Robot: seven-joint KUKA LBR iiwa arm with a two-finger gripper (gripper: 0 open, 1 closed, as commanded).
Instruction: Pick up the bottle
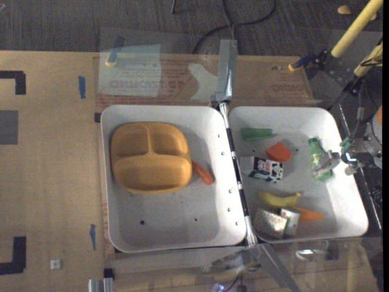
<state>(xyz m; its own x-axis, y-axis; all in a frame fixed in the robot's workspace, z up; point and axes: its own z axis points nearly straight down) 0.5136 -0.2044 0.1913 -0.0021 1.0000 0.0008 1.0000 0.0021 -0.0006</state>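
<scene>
The bottle (315, 151) is small and green and lies in the right bin (347, 221), near its right wall. Its lower end shows again as a green patch just below the gripper. My gripper (328, 163) reaches in from the right edge and sits low over the bottle's lower half, covering part of it. The bottle rests on the bin floor.
The right bin also holds a green block (257, 133), a red-orange piece (279, 152), a cow-patterned carton (266, 169), a banana (279, 198), a carrot (310, 213) and a silver pouch (275, 221). In the left bin (176, 224) lie an orange divided plate (150, 157) and a carrot (203, 173).
</scene>
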